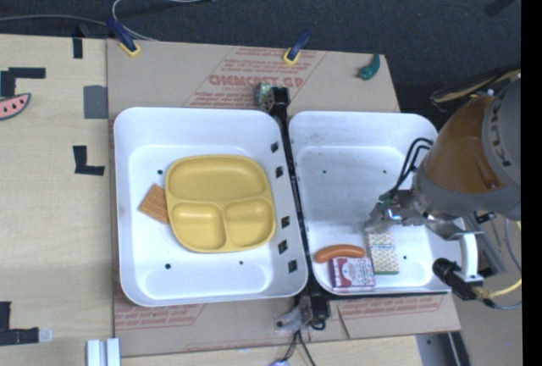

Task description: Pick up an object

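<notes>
You see dark carpet behind a cardboard-topped bench bearing two white bins. The left bin holds a yellow divided plate. In the right bin, the gripper sits just above a pale patterned packet, beside a sausage and red carton.

cardboard sheet on worktop under both bins, yellow clamps on its far edge, teal clip at far-right corner

One fixed camera above the bench — looking down aslant on both white bins.
</notes>
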Controlling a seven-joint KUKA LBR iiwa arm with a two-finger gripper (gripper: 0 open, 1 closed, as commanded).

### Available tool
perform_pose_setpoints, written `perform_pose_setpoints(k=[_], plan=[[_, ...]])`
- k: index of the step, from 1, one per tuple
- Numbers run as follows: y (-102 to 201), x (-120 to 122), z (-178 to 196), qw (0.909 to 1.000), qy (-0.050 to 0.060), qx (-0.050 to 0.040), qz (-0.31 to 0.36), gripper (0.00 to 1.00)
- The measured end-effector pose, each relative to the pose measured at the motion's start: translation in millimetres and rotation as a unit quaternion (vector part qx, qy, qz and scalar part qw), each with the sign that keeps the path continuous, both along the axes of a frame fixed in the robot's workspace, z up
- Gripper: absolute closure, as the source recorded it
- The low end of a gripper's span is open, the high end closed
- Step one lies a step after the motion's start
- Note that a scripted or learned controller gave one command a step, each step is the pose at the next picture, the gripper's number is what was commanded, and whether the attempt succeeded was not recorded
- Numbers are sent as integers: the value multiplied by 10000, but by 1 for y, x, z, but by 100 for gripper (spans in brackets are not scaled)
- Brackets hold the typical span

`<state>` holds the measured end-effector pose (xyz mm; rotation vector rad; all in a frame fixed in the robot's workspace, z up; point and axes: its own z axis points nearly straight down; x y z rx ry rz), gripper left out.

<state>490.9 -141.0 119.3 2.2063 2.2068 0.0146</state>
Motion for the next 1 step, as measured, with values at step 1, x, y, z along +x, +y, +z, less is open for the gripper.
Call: perform_pose_setpoints(k=[1], plan=[[0, 0, 0, 10000, 0, 0, -1, 0]])
